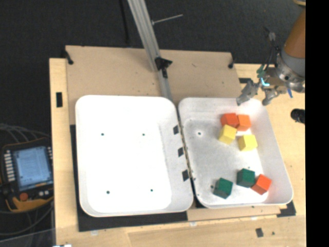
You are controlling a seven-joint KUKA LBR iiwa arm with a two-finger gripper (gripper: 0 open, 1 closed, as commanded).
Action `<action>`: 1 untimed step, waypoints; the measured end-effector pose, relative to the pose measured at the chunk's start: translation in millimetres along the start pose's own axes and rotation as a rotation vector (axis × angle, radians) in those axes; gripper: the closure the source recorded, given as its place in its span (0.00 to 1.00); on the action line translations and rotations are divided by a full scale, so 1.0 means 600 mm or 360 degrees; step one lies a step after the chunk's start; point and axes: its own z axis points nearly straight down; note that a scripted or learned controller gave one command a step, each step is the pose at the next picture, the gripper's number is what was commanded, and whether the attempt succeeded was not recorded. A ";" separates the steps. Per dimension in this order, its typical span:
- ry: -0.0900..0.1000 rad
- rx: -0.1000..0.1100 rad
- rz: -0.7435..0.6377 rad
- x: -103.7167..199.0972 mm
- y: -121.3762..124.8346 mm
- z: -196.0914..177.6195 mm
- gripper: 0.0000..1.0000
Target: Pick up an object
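The grey two-finger tool (256,93) hung above the far right corner of the right-hand shallow white plastic bin (205,112), its two fingers spread apart with nothing between them, so it was released and carrying no object. It sat high, over the bin's rim and not among the blocks.

The candidates for picking all lay in that right bin. Nearest the tool were two small orange wooden cubes (235,120) touching side by side, and just below them two small yellow wooden cubes (227,134), one beside the other. Toward the near edge lay a dark green cube (223,188), a second green cube (245,177) and, touching it, a red-orange cube (262,183). The left-hand shallow white bin (87,138) on the pale wooden desk (61,86) held no blocks.

The step in hand seemed to be the approach: no object was yet chosen or touched. The next move would call for carrying the tool inward over one block and descending with the fingers straddling it. The lone dark green cube looked the easier target, since the orange and yellow cubes crowded together and left little room for a finger between them.
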 end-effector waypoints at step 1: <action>-0.0008 -0.0006 -0.0005 -0.002 0.001 -0.007 0.00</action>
